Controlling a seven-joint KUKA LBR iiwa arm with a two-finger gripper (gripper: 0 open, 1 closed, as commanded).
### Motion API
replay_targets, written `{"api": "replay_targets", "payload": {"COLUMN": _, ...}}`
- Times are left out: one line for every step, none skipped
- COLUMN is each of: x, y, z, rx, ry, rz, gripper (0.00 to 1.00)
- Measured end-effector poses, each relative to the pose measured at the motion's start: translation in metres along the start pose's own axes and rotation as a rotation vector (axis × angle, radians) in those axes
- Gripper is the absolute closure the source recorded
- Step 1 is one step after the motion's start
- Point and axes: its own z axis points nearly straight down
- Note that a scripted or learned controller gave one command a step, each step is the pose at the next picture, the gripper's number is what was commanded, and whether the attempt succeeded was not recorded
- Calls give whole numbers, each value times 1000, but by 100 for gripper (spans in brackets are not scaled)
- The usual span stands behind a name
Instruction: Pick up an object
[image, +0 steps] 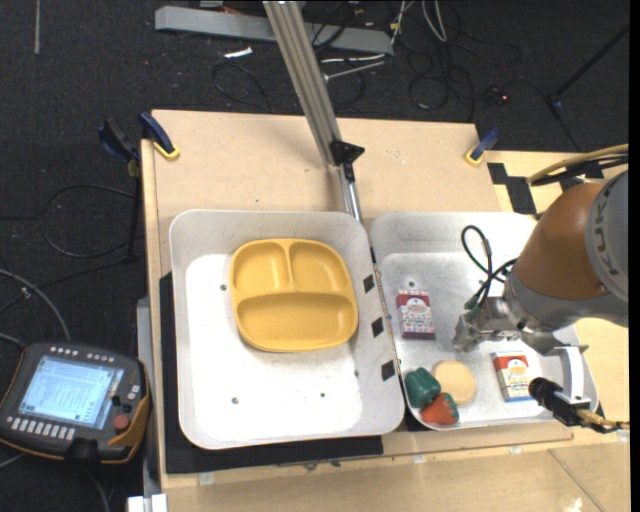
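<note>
- Pincer (468, 335) sits low in the right bin (440, 245), arm (570, 265) reaching in from the right; can't tell its state.
- Small red-and-white carton (416, 312) lies flat just left of the pincer, apart from it.
- Second carton (513, 376) lies near, to the pincer's lower right.
- Tan disc (455, 380) just below the pincer; green piece (421, 383) and red piece (439, 408) beside it at the bin's near-left corner.
- Yellow divided plate (294, 295) in the left bin (200, 300), well apart.

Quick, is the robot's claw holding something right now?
Gripper: cannot be told; it hangs low over the right bin, with nothing seen between its tips.
</note>
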Motion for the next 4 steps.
{"api": "replay_targets", "payload": {"x": -1, "y": -1, "z": -63, "rx": 0, "ry": -5, "rz": -1, "gripper": 100}}
{"api": "replay_targets", "payload": {"x": -1, "y": 1, "z": -116, "rx": -1, "ry": -5, "rz": -2, "gripper": 100}}
{"api": "replay_targets", "payload": {"x": 53, "y": 8, "z": -127, "rx": 2, "ry": -2, "rz": -8, "gripper": 100}}
{"api": "replay_targets", "payload": {"x": 104, "y": 15, "z": -134, "rx": 4, "ry": -1, "rz": -7, "gripper": 100}}
